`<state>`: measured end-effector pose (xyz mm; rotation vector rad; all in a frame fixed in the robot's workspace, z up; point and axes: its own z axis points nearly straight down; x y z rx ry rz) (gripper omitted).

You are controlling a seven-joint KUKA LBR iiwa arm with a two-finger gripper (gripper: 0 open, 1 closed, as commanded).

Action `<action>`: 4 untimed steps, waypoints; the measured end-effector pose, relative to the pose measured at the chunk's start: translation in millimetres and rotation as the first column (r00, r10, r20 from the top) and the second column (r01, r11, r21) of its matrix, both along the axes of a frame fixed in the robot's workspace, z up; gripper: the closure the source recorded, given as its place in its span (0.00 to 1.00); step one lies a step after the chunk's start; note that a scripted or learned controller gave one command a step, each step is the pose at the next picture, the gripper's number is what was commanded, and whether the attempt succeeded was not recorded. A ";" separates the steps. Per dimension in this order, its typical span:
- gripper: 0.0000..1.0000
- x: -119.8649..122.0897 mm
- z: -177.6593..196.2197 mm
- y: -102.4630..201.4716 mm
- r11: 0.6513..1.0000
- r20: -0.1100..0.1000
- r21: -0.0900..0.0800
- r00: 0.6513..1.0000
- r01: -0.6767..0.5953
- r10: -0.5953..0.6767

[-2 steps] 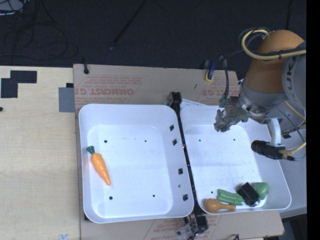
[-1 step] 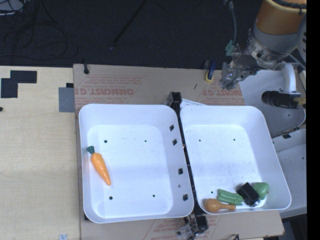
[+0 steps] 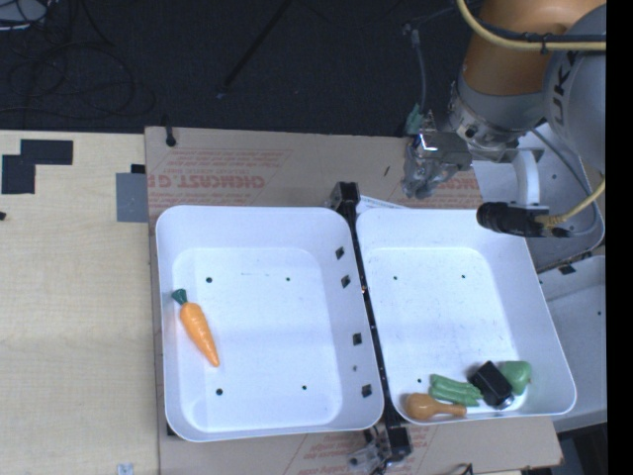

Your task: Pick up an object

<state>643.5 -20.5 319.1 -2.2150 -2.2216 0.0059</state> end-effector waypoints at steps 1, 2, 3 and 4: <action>1.00 0.1 -14.3 37.3 1.000 0.001 0.000 1.000 -0.001 0.001; 1.00 0.8 37.9 98.7 1.000 0.009 0.001 1.000 -0.003 0.003; 1.00 0.0 111.4 194.6 1.000 0.011 0.004 1.000 -0.008 0.008; 1.00 -0.1 226.5 178.4 1.000 0.015 0.001 1.000 -0.002 0.002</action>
